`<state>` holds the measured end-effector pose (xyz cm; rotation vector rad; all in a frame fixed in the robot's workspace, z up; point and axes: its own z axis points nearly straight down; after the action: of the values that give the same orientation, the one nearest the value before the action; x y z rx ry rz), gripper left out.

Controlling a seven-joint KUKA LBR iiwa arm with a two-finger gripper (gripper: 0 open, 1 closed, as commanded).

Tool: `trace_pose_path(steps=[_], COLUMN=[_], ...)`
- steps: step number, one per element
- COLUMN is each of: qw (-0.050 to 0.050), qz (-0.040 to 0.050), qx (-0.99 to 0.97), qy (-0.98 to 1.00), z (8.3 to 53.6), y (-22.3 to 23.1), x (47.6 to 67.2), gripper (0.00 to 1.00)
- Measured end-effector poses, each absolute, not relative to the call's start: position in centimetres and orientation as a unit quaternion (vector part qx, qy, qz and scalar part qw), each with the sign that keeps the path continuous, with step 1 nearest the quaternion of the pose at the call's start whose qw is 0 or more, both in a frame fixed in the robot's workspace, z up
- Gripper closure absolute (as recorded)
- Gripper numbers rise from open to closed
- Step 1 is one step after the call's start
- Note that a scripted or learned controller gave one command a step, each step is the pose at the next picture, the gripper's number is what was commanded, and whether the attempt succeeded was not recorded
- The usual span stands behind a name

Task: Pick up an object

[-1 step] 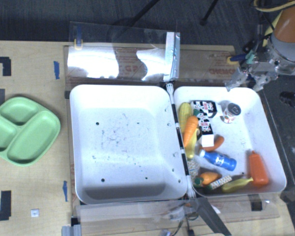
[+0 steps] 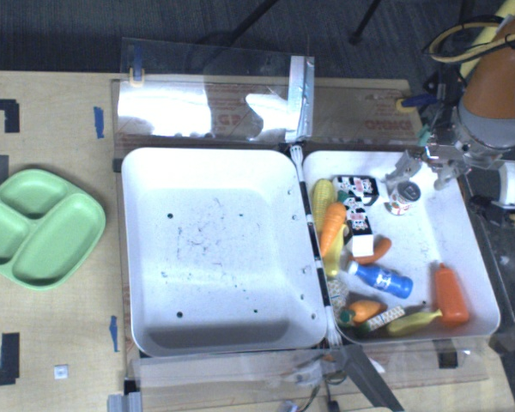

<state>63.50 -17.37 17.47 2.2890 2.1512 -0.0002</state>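
No text, brand, number or sign is legible. Left of the gripper [image 2: 418,172], a black-and-white patterned packet [image 2: 356,197] bears markings too small to read.

the grey arm [image 2: 489,118] comes in from the upper right, orange band high near the edge, wrist angled down and left, the claw [image 2: 409,178] low at the arm's end.

Two white bins [image 2: 210,166], one green plate [image 2: 39,227]

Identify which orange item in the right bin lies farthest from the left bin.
The orange-red bottle-shaped piece by the right bin's outer wall; the carrots hug the divider.
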Motion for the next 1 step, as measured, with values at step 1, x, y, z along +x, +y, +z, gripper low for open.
trace_pose_path(steps=[1], qw=[0.002], qz=[0.0007], qx=[0.745], qy=[0.667], z=[15.82], y=[-18.30], x=[65.00], gripper=[0.00])
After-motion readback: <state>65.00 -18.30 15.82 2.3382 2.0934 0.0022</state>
